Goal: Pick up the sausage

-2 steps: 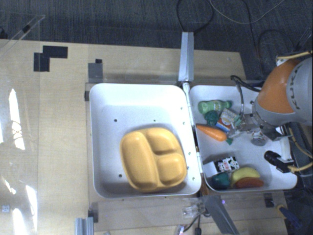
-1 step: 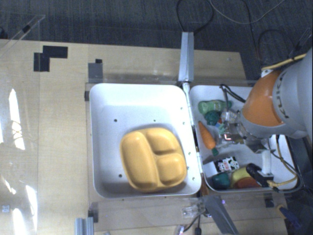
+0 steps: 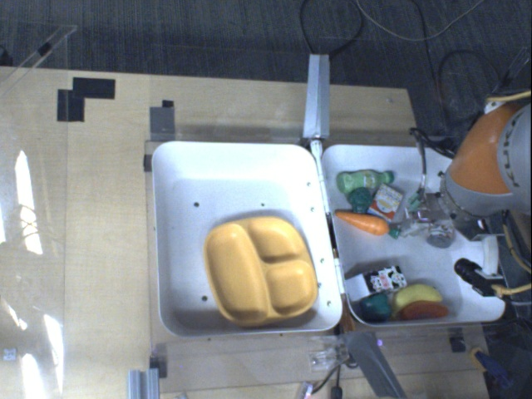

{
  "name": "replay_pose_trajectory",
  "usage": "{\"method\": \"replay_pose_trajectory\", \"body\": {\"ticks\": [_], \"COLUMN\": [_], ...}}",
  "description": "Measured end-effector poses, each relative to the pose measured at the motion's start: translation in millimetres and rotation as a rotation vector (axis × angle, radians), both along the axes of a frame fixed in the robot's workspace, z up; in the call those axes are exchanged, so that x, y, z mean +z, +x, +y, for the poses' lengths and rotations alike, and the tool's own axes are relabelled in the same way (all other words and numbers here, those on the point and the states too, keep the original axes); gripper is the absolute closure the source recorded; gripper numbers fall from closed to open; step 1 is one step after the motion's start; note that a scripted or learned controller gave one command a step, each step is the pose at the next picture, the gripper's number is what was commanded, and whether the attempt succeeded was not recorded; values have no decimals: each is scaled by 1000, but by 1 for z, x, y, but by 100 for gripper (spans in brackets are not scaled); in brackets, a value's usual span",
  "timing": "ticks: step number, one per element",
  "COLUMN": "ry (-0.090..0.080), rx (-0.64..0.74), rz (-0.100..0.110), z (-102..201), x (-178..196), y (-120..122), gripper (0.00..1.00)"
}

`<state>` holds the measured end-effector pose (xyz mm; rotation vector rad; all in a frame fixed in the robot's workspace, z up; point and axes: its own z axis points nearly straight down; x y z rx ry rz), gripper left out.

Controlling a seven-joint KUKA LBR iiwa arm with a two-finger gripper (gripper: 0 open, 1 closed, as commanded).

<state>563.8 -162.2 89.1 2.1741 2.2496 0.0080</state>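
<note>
We see the gripper low over the right bin, just right of the carrot's blunt end. From this angle its metal parts blur together, so we cannot tell whether it is open or closed, and we see nothing held in it. Behind it the grey arm with its orange band rises to the right of the carrot, past the bin's right rim.

The carrot lies crosswise near the bin's left wall, tip pointing left. Just above it we find a dark teal piece, and above that a green bottle lying on its side. A small white and orange packet sits up and to the right of the carrot, close to the gripper.

The sausage, a reddish-brown piece, lies well below the carrot and to its right, near the bin's front wall and apart from the gripper. A yellow banana touches its upper side. Left of these, straight below the carrot, sit a small printed box and a dark green lump.

Left of the carrot, across the divider, we see the left bin holding a yellow divided tray.
</note>
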Motion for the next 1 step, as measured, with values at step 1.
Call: {"method": "replay_pose_trajectory", "body": {"ticks": [1], "ry": [8], "rx": [6], "rz": [3], "z": [6], "x": [-1], "y": [1], "gripper": [0]}}
